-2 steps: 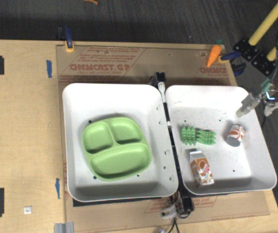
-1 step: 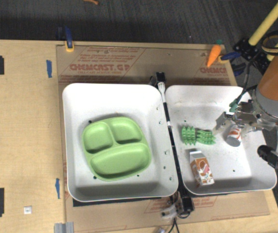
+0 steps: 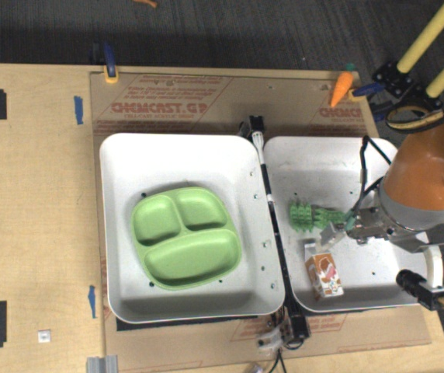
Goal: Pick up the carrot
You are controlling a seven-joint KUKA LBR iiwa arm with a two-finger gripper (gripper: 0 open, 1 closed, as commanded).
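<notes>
Arm [image 3: 424, 177] low over right bin [image 3: 315, 162], gripper [image 3: 345, 225] by green toy [image 3: 309, 216] above carton [image 3: 324, 274], its state unclear; carrot [image 3: 341, 88] on bench behind that bin; green plate [image 3: 185, 234] in left bin [image 3: 129, 162].

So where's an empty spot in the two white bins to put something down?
The right white bin is bare along its far side, beyond the green knobbly toy. Nearer, that toy, the small printed carton and the gripper crowd it. The green divided plate fills most of the left white bin.
</notes>
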